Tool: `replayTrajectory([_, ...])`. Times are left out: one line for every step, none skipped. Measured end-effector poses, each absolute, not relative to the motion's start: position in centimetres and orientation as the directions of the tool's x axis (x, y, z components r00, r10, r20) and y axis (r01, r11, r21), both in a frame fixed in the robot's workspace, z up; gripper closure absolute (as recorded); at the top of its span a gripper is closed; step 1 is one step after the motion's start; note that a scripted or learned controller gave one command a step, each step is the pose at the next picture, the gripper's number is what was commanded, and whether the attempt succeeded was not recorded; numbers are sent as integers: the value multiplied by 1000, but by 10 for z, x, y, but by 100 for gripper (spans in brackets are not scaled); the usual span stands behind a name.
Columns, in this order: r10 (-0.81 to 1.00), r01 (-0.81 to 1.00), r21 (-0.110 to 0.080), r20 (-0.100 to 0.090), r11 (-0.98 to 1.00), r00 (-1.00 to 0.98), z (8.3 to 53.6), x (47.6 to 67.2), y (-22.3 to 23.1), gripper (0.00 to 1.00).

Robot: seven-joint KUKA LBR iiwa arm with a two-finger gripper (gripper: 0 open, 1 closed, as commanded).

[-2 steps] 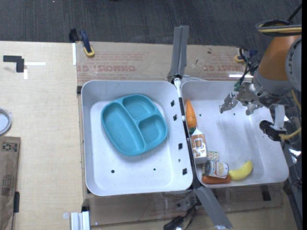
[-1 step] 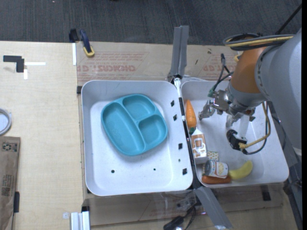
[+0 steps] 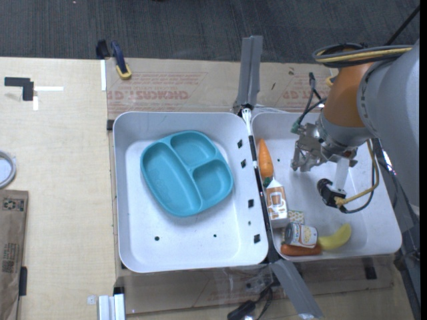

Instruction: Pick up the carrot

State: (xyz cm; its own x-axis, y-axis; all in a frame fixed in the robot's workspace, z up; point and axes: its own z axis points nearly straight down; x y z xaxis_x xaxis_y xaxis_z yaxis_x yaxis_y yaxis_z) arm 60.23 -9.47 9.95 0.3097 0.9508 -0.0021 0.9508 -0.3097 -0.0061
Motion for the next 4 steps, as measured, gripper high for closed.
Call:
replayTrajectory([912, 912, 0, -2, -409, 409, 192, 659, -61, 100])
replayTrajectory([983, 983, 0, -3, -185, 185, 213, 659, -50, 100])
replayTrajectory([983, 983, -1, -3, -184, 184, 213, 659, -50, 0])
replayTrajectory([989, 989, -3, -2, -148, 148, 191, 620, -10, 0])
